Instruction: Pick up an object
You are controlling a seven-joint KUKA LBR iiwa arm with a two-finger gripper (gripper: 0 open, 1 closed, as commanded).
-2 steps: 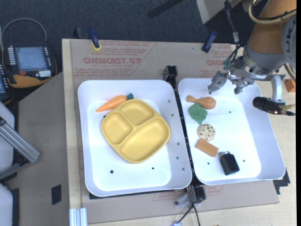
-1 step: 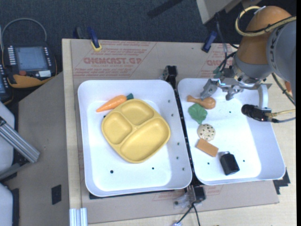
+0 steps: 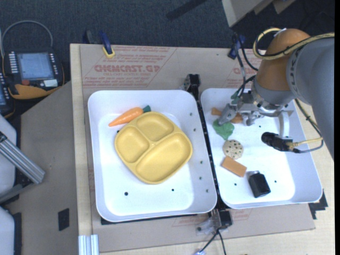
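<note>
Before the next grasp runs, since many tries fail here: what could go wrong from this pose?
1. The gripper sits low over the green piece, with a small orange piece close by; it may catch the wrong one or push both aside.
2. Both lie close to the right bin's left wall, so a finger might strike the rim.
3. The cookie lies just below and could get nudged.

Dark blue-grey carpet (image 3: 133, 15) covered floor from 9 round to 1 o'clock. Brown board (image 3: 154, 62) topped bench at centre. Pendant (image 3: 33, 70) with lit screen lay at 10 o'clock. Aluminium rail (image 3: 21, 161) slanted at 8 o'clock. Light even.
</note>
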